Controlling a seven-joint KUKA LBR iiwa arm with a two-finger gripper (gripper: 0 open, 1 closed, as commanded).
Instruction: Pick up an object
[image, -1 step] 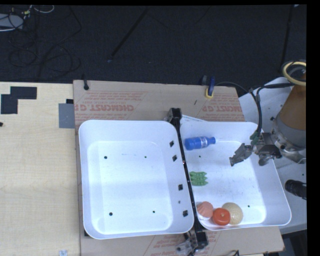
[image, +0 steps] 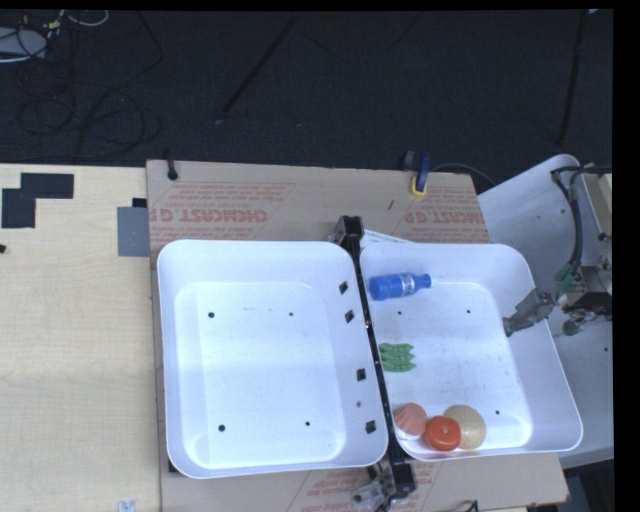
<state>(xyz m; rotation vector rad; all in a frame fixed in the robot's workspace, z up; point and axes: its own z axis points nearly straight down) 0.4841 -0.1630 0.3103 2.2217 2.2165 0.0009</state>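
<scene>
Claw (image: 528, 312) at right bin's (image: 545, 400) right rim, grip state unclear; bottle (image: 399, 286) upper left, tomato (image: 442, 433) at bottom.

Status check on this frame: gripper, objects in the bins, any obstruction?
Gripper over right bin's right edge, holding nothing. Blue bottle, green item, three round pieces untouched in that bin. Nothing in the way.

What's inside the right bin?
The right bin holds a blue bottle near the back, a green item mid-left, and a pink, a red and a cream round piece clustered in front. The red partly covers its neighbours.
</scene>
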